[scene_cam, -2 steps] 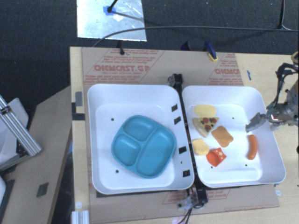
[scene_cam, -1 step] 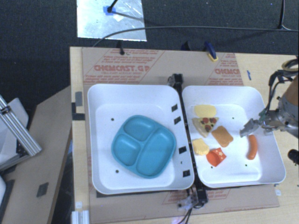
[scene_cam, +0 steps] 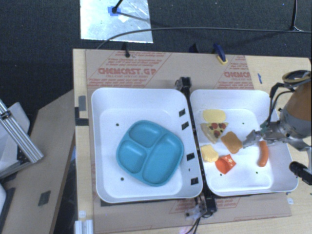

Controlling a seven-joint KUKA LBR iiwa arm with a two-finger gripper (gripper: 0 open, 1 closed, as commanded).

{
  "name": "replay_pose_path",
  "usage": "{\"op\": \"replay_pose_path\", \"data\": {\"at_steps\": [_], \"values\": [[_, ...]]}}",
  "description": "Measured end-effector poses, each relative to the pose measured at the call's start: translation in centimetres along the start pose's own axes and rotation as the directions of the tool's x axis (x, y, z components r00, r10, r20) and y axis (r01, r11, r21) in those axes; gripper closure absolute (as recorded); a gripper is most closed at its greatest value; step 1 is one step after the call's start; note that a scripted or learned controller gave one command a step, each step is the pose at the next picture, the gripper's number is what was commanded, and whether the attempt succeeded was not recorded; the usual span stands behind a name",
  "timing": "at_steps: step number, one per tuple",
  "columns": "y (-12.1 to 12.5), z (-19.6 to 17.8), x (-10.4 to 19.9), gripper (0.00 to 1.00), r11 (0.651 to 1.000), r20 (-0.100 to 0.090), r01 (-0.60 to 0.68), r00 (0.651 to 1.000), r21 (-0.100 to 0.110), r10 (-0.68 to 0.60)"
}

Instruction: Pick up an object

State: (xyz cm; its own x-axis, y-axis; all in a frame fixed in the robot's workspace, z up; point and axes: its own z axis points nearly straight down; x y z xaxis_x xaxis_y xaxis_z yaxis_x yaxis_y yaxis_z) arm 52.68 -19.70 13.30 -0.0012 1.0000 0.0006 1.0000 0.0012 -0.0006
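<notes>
The right bin point(scene_cam: 243, 184) holds several toy foods: a pale yellow piece point(scene_cam: 214, 115), a pizza slice point(scene_cam: 214, 129), a brown toast-like piece point(scene_cam: 231, 142), a yellow wedge point(scene_cam: 209, 153), a red piece point(scene_cam: 225, 164) and an orange-red sausage point(scene_cam: 263, 153). My gripper point(scene_cam: 252, 138) comes in from the right and sits low in this bin, between the toast-like piece and the top end of the sausage. It is close to both. Nothing is visibly held in it.
The left bin point(scene_cam: 109, 111) carries a blue divided plate point(scene_cam: 150, 151). The arm's wrist point(scene_cam: 297, 113) hangs over the right bin's right rim. Black clips point(scene_cam: 184, 84) mark the seam between the bins. A foil sheet point(scene_cam: 115, 12) lies at the back.
</notes>
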Motion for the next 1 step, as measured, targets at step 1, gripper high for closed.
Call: {"op": "replay_pose_path", "data": {"at_steps": [1], "values": [[0.12, -1.30, -0.09, 1.00, 1.000, 0.002, 0.000, 1.000, -0.005, 0.000]]}}
